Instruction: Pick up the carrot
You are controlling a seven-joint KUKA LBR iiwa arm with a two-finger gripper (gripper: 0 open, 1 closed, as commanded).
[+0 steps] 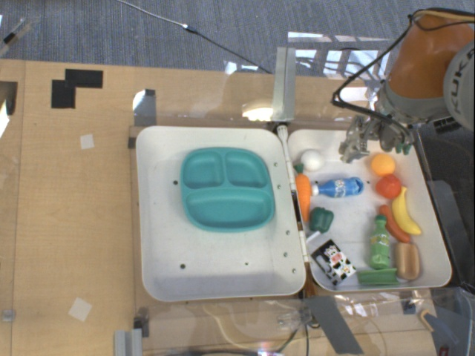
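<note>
The carrot (303,196) is an orange tapered piece with a green top, lying along the left wall of the right bin (438,251), next to the divider. My gripper (359,145) hangs over the far part of the right bin, to the right of and beyond the carrot. It stands well apart from the carrot, and nothing shows between its fingers. A white egg (310,159) lies between the gripper and the carrot's top end.
The right bin also holds a blue-labelled bottle (340,188), a green pepper (321,218), an orange (384,164), a tomato (388,187), a banana (405,213), a green bottle (380,242), a hot dog (407,259) and a black-and-white carton (332,261). A teal divided plate (226,188) sits in the left bin (163,265).
</note>
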